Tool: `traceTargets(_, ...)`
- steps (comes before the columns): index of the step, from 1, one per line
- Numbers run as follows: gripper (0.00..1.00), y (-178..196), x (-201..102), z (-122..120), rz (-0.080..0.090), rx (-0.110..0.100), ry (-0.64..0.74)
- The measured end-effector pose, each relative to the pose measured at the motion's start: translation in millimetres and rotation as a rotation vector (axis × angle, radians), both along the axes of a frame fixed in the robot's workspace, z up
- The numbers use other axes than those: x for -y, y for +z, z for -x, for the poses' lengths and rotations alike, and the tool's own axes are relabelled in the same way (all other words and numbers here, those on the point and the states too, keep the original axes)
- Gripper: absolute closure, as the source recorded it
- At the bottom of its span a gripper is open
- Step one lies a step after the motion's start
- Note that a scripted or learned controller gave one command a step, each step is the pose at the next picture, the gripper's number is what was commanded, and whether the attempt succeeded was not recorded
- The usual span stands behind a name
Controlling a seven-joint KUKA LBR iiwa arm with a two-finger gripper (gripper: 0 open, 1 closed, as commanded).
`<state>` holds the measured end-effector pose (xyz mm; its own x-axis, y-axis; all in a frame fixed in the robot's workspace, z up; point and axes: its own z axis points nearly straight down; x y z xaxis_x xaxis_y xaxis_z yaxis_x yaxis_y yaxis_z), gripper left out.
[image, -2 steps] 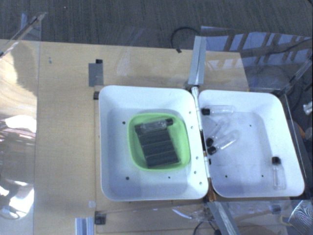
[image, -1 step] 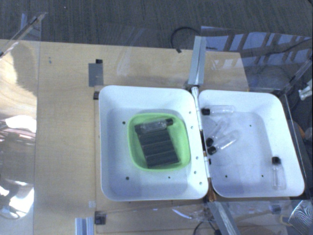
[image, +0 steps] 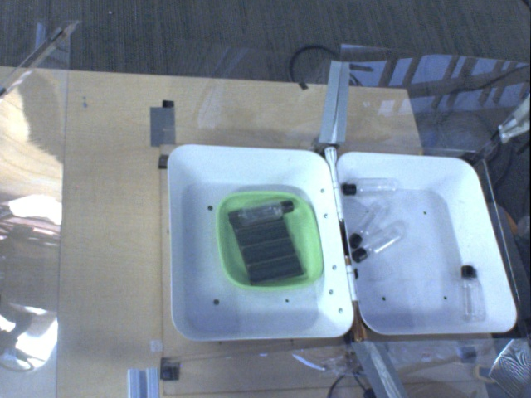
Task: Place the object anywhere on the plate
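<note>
A lime-green square plate (image: 225, 243) sits in the middle of the left white bin (image: 189, 222). On the plate lies a dark grey ridged block (image: 269, 253). Just above the block, along the plate's far edge, a clear vial (image: 259, 215) lies with its black cap pointing right. Several more clear vials with black caps lie in the right bin (image: 431, 214): one near the far left corner (image: 371, 187), two together by the left wall (image: 380, 237), and one near the front right corner (image: 470, 295).
A grey metal post (image: 335, 106) stands behind the seam between the two bins. The wooden bench (image: 91, 222) stretches away to the left. A pale object (image: 516, 124) pokes in at the upper right edge.
</note>
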<state>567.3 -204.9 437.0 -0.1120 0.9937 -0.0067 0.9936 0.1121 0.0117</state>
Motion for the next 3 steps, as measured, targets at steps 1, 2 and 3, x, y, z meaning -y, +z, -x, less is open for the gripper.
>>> traceTargets(1,0.00,0.5,0.1,2.8,0.003,-0.002,0.266)
traceTargets(2,0.00,-0.1,0.1,1.4,0.005,-0.004,0.563)
traceTargets(3,0.00,1.1,0.4,8.6,0.010,-0.003,0.880)
